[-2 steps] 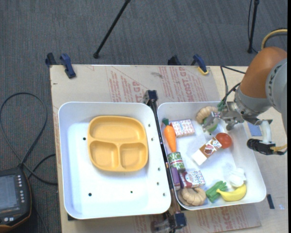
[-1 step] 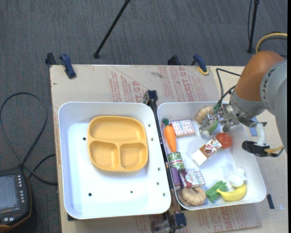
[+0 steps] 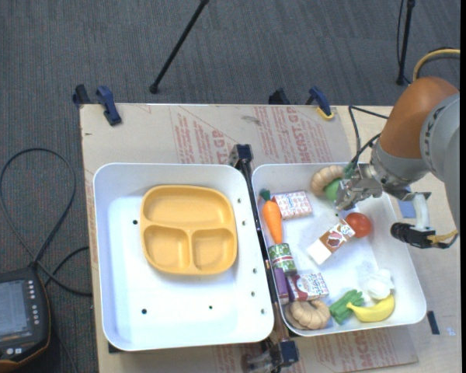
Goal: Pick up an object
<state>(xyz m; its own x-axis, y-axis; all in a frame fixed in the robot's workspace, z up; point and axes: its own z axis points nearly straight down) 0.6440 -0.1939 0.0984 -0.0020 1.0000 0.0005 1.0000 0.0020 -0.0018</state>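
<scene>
My gripper (image 3: 346, 198) hangs low over the back of the right bin (image 3: 408, 266), at the end of the grey arm with its orange band (image 3: 419, 107). It is just right of a tan bread roll (image 3: 325, 177) and a small green item (image 3: 333, 189), and above a red tomato (image 3: 359, 224) and a white-and-brown carton (image 3: 331, 244). An orange carrot (image 3: 272, 221) and a pink box (image 3: 293, 203) lie further left. Nothing is visibly held.
The right bin also holds a dark can (image 3: 281, 257), a red box (image 3: 307, 286), a croissant (image 3: 309, 314), green beans (image 3: 345, 304), a banana (image 3: 373, 310) and a white item (image 3: 377, 283). A yellow divided plate (image 3: 190, 228) lies in the left bin (image 3: 116, 286).
</scene>
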